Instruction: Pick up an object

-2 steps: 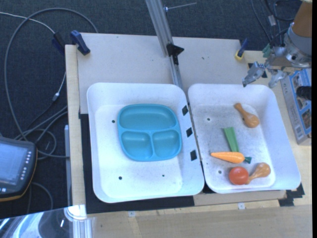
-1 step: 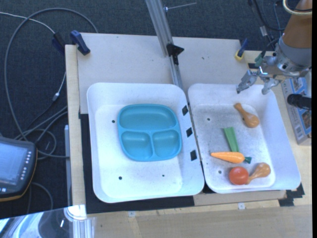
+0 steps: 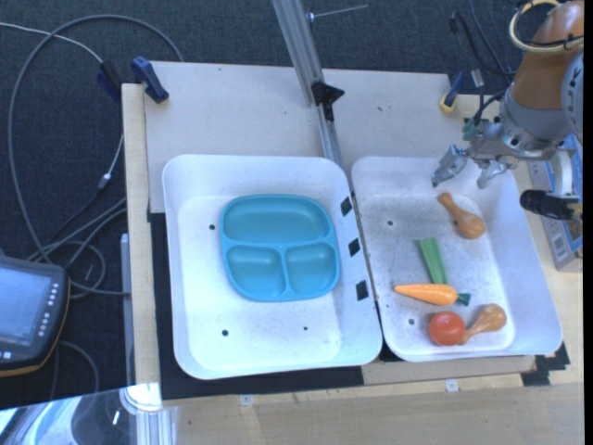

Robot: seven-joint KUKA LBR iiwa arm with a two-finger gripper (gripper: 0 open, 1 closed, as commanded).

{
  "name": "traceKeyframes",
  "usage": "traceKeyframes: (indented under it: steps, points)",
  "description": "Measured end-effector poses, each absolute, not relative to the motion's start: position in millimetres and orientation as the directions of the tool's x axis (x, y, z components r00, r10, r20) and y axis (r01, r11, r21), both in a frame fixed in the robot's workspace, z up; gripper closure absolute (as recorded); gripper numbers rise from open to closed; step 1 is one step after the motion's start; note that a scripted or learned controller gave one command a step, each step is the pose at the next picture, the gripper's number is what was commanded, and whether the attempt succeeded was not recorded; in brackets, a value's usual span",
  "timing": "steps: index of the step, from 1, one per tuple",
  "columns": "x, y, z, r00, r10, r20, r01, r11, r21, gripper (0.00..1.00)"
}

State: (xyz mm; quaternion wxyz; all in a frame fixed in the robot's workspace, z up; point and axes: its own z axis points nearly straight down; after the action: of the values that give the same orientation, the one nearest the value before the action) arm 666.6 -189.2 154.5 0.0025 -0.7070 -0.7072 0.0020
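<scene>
The hand [image 3: 471, 167] is seen spread open and grasping nothing above the far end of the right shallow white bin [image 3: 528, 248], with the tan pear-shaped wooden piece [image 3: 461, 215] lying just below it on the bin floor.

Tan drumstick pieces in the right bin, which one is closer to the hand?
The upper drumstick, lying just below the hand near the bin's top. The other drumstick lies at the bottom beside the red tomato.
</scene>
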Motion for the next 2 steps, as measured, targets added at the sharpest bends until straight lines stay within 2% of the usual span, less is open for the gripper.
traceKeyframes:
  steps: [1,2]
  points:
    - [668.6,-189.3,170.5,-0.001,1.0,-0.002,1.0,0.001,0.002,1.0]
    - [668.0,-193.1,235.8,-0.001,1.0,-0.003,1.0,0.001,0.01,1.0]
